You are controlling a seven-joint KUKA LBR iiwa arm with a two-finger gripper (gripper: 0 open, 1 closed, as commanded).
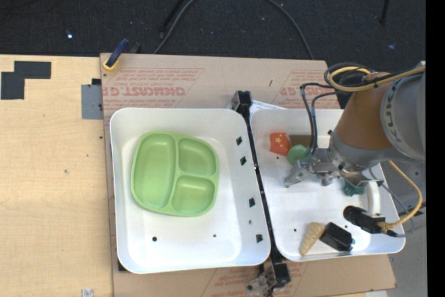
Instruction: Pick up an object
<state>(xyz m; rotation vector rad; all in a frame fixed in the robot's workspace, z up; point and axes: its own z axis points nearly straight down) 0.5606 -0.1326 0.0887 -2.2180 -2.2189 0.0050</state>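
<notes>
The right white bin holds several small objects. A red block lies near its far left corner, with a green ball just to its right. A tan cone lies near the front edge, and a black block rests beside it. My gripper hangs low over the middle of this bin, just below and right of the green ball. Nothing shows in its grasp. A teal object peeks out from under the wrist.
The left white bin holds a green divided plate. A black divider runs between the two bins. The arm's orange band covers the right bin's far right corner. Cardboard lies under both bins.
</notes>
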